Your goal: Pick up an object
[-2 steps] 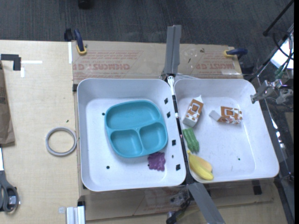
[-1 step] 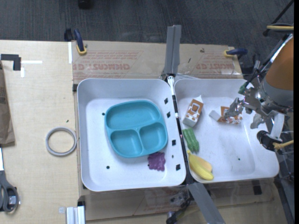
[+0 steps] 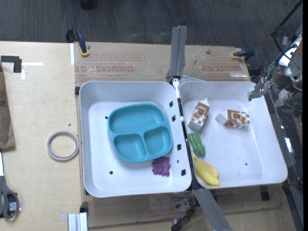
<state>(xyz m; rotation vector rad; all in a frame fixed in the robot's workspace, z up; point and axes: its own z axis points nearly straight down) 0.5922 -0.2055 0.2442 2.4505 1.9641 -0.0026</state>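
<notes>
The right bin [image 3: 269, 143] holds an upright brown-and-white carton [image 3: 198, 115] near its left wall. A second such carton [image 3: 234, 119] lies on its side at the middle. A green vegetable [image 3: 196, 144] and a yellow banana [image 3: 207, 172] lie along the left wall toward the front. In the left bin [image 3: 91, 129] are a blue divided tray [image 3: 139, 133] and a purple grape bunch [image 3: 161, 166] just in front of it. My gripper [image 3: 257, 90] hangs at the right bin's far right corner, apart from every object, with the arm's parts partly cut off by the view's right side.
A grey tape ring [image 3: 63, 145] and scissors [image 3: 7, 203] lie on the wooden bench left of the bins. Clamps [image 3: 82, 43] [image 3: 242, 54] hold the cardboard behind the bins. A grey post [image 3: 178, 52] rises at the seam between the bins.
</notes>
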